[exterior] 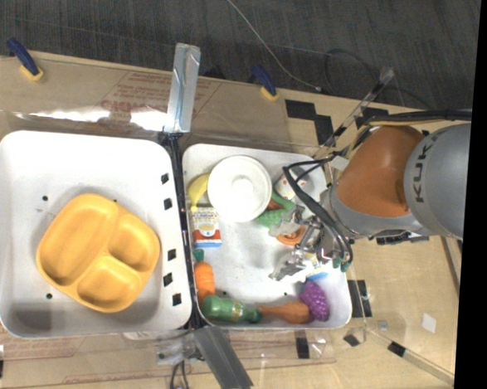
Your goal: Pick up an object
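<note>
The yellow tray [98,250] is looking like smooth, glossy plastic; the white bins [17,215] matt plastic; the worktop [85,87] cardboard-like.

The two bins [9,215] are white. In the left bin lies a yellow divided tray [98,252]. In the right bin there is a white round plate [239,187], a yellow banana [196,188], a small carton [206,227] in red, white and blue, an orange carrot [203,279], a green vegetable [229,311], a purple bunch of grapes [315,298] and an orange-brown piece [287,312]. The arm [436,174] is grey with an orange band [378,172]. The counter [93,87] is light brown with black marks.
</note>
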Controlling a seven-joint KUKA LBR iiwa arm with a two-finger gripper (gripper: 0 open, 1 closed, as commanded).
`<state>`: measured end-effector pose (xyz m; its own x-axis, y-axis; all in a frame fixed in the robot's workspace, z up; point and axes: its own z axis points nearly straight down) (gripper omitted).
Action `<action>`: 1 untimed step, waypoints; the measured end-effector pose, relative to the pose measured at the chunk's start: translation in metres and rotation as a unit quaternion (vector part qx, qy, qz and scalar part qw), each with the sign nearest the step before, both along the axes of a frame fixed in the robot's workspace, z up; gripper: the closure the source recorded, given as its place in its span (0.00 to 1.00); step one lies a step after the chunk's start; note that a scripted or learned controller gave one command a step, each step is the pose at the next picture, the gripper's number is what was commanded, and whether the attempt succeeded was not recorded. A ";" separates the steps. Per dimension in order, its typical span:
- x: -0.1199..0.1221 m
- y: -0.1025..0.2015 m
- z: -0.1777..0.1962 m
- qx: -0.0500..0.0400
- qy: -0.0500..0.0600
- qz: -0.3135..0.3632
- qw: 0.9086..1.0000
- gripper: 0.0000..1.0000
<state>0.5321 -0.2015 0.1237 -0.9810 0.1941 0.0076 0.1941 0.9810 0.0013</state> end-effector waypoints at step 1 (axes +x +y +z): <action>0.001 -0.007 -0.029 -0.002 -0.005 -0.050 0.999 0.00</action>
